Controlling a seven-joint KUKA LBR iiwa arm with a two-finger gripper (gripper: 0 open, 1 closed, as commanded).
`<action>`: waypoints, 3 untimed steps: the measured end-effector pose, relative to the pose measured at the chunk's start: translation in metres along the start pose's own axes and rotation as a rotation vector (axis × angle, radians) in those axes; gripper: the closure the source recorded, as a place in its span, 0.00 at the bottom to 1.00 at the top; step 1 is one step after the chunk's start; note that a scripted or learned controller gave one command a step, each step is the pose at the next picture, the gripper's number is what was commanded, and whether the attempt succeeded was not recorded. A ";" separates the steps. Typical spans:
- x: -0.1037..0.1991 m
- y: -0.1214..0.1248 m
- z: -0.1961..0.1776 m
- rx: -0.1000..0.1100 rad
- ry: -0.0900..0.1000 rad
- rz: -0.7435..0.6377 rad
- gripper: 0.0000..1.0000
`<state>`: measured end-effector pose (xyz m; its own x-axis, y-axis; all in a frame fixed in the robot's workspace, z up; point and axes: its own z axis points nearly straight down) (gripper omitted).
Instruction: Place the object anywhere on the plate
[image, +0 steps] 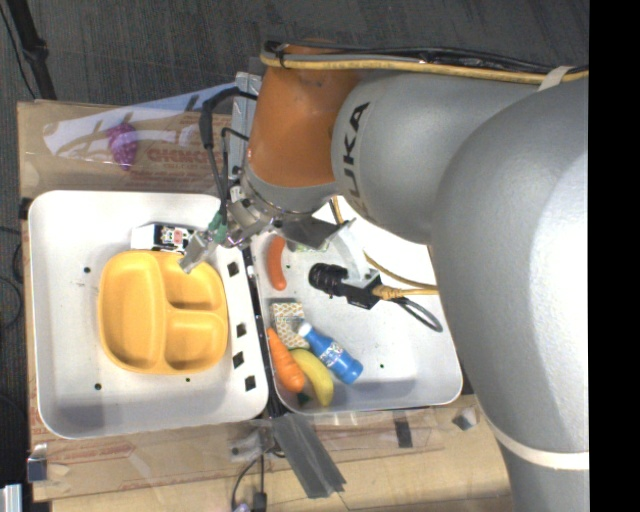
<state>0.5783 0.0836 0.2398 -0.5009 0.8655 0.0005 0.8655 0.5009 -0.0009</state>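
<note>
So the gripper (190, 260) is parked over the far right corner of the yellow plate (130, 330), tip angled down toward the left. Whether it's spread or pinched shut can't be told from this angle. The plate, split into compartments, is sat in the left bin (60, 400). A little black-and-white packet (165, 237) is tucked just beyond the plate's far edge, close to the tip. The rest is found along the left side of the right bin (420, 360). An orange sausage-shaped piece (276, 262) is at the far end and a patterned cloth (288, 318) sits nearer. A blue bottle (333, 358), a carrot (288, 368) and a banana (316, 380) are bunched at the near end. The grey arm (450, 150) is stretched in from the right.
</note>
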 end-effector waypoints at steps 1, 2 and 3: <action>0.000 0.000 0.000 0.000 0.000 0.000 0.00; 0.000 0.000 0.000 0.000 0.000 0.000 0.00; 0.000 0.000 0.000 0.000 0.000 0.000 0.00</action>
<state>0.5783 0.0835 0.2398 -0.5008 0.8656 0.0005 0.8656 0.5008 -0.0009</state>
